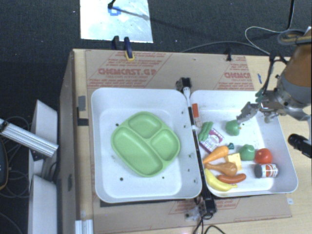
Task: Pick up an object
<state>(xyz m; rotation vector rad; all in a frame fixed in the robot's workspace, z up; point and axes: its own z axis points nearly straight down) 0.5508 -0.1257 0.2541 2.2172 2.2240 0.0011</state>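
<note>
Grey arm from right, end effector angled down-left

My arm: grey, orange band
Bins: white
Divided plate: pale green
Banana: yellow
Tomato: red (glossy)
Carrot: orange

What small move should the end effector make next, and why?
Probably lower a little onto the green round toy. The end effector hangs just above and to its right in the right bin, and the toy lies apart from the crowded pile, so it looks the easiest target.
</note>
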